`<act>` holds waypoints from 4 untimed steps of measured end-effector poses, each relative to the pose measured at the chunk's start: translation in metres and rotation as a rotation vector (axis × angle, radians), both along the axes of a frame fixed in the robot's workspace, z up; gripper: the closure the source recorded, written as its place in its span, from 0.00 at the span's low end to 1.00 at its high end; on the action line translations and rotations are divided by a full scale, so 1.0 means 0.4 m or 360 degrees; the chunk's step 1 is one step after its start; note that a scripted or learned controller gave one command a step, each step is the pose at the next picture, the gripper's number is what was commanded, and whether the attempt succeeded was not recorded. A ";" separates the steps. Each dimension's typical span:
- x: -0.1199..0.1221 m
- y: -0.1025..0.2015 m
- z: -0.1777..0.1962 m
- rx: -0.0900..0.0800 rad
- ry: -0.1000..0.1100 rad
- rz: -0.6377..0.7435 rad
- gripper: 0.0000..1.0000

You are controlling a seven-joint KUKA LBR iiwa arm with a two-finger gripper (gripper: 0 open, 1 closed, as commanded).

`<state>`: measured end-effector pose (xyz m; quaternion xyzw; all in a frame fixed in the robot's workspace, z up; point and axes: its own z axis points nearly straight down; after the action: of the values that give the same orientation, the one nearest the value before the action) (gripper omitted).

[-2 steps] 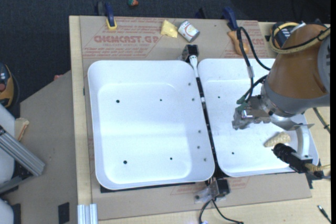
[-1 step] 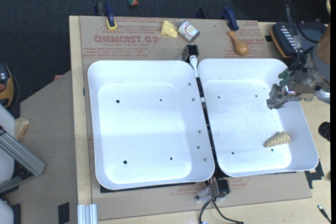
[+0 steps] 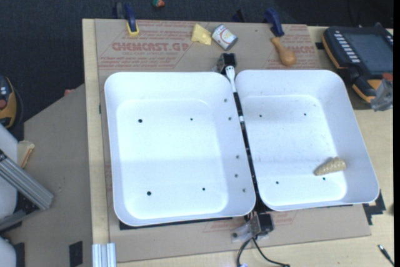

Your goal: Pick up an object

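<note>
A small tan ridged object (image 3: 329,166) is seen lying at about four o'clock in the right bin (image 3: 350,97), near its wall. The left bin (image 3: 112,97) adjoins it. "CHEMCAST" is printed on the counter (image 3: 150,45) at twelve o'clock.
</note>
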<state>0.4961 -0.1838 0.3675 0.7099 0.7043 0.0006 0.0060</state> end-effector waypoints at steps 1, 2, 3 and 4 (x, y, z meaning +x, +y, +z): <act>0.055 0.197 -0.226 0.0019 0.0027 0.0025 1.00; -0.002 0.031 -0.050 0.0002 0.0000 0.0003 1.00; 0.000 0.324 -0.195 0.0020 0.0026 0.0031 1.00; 0.010 0.437 0.252 0.0014 -0.0021 0.0023 1.00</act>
<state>0.5001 -0.0090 0.4681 0.7047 0.7094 0.0084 0.0076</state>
